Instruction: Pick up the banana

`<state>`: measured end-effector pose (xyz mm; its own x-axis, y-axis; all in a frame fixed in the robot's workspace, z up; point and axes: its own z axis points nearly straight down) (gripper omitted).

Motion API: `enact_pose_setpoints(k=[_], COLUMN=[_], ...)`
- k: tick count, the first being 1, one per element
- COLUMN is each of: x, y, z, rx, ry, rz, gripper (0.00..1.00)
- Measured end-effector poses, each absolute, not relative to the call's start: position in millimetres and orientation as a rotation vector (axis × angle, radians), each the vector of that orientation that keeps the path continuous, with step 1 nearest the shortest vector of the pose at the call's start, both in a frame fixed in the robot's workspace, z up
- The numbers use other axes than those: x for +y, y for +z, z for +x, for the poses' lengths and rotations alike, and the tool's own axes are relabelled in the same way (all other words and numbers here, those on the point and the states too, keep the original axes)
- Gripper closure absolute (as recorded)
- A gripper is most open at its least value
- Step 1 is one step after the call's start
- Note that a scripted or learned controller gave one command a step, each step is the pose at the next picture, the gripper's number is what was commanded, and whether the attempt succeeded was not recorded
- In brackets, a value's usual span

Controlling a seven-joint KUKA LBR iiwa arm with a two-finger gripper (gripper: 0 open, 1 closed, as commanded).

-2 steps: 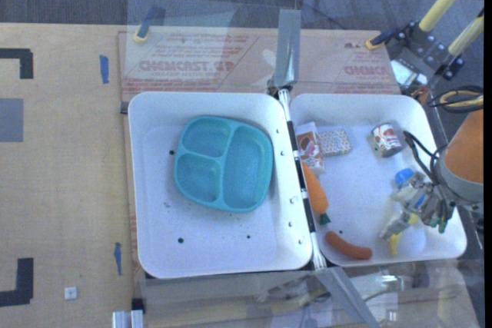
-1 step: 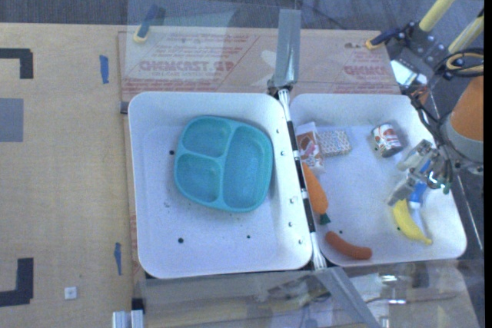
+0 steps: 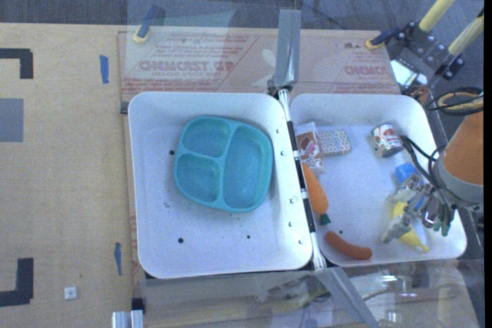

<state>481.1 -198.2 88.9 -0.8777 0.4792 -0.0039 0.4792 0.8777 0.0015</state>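
The banana (image 3: 407, 230), a light, smooth toy, lies at the right bin's (image 3: 361, 165) five o'clock. The gripper (image 3: 411, 217) sits over it; I cannot tell its opening. Best grasped across its middle.

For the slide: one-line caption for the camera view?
Hand low over the banana in the right bin; blue divided plate sits in the left bin.

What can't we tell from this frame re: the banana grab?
- Banana: yellow bits show beside the claw in the right bin; the claw covers most of it, so shape and lie are unclear.
- Grasp: contact between claw and banana is hidden by the claw's own hardware and wiring.
- Blue item: partly behind the arm's cable, too small to identify.
- Can label: too blurred to read.
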Motion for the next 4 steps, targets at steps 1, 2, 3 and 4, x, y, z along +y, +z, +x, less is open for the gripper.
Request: enact_pose_setpoints(k=[1, 2, 3, 4], x=[-198.8, -198.9, -190.1, -191.2], y=[100.8, 100.7, 88.5, 100.6], z=[483.2, 483.2, 480.8, 483.2], rx=[3.031, 3.031, 3.072, 3.061], ry=[0.002, 0.002, -0.003, -0.003], rz=[0.777, 0.778, 0.621, 0.625], gripper=[1.0, 0.0, 0.0, 1.0])
